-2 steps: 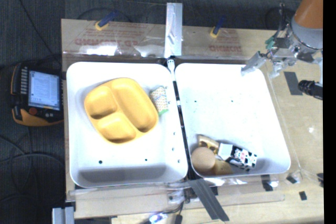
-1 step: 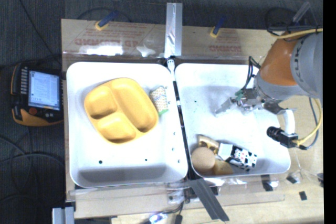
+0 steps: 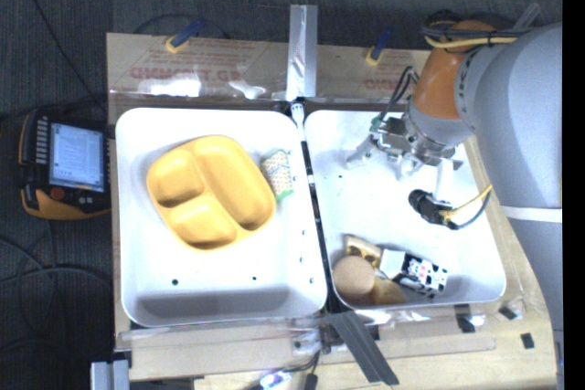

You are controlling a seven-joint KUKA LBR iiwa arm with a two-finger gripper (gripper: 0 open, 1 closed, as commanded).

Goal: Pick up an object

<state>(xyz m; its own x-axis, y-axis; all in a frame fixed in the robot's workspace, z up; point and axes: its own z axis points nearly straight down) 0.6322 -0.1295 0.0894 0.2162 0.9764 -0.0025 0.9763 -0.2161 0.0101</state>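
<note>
Camera view, looking down on the tabletop (image 3: 128, 46). My arm, grey with an orange band (image 3: 441, 87), reaches in from the right over the right shallow white plastic bin (image 3: 484, 288). The left shallow white plastic bin (image 3: 137, 288) holds a large yellow three-compartment plastic tray (image 3: 210, 190), with a small speckled packet with a green edge (image 3: 278, 172) just beside the tray's right rim. My claw (image 3: 398, 142) hangs over the upper part of the right bin, above bare floor. I cannot tell how the claw is set. Nothing is seen in it.

Candidate objects lie at the near edge of the right bin: a round tan ball (image 3: 354, 277), touching a small black-and-white box (image 3: 413, 271). Both sit well apart from my claw.

Status, as judged: pick not yet made. Remaining: travel, descent, grasp, lift.
</note>
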